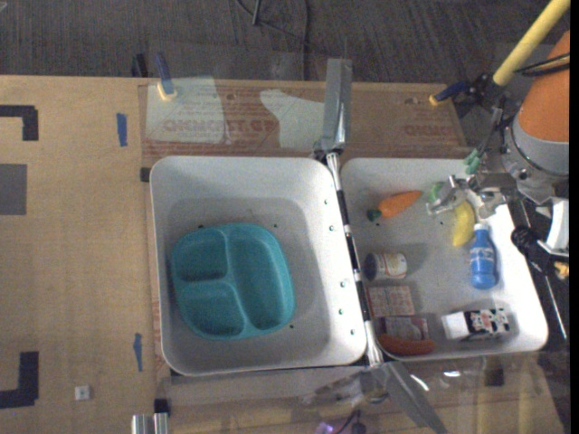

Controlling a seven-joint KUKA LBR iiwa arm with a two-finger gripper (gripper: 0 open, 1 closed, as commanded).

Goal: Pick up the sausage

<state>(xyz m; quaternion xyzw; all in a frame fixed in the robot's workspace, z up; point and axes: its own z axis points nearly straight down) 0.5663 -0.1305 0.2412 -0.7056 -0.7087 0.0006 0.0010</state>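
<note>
The gripper (463, 197) hovers near the banana (463, 225); its open or clenched state cannot be determined. The sausage (406, 345), reddish and slim, lies against the right bin's (529, 283) front wall, touching a packet (404, 326). Risk: wall contact blocks finger entry, or the packet gets grasped instead.

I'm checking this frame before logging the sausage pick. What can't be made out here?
- Gripper: too small and blurred in the camera view to tell how it is set.
- Sausage: lies at the right bin's near rim; its near side is hidden there.
- Printed card and milk carton: print too small to read.
- Arm: cut off by the right edge.
</note>
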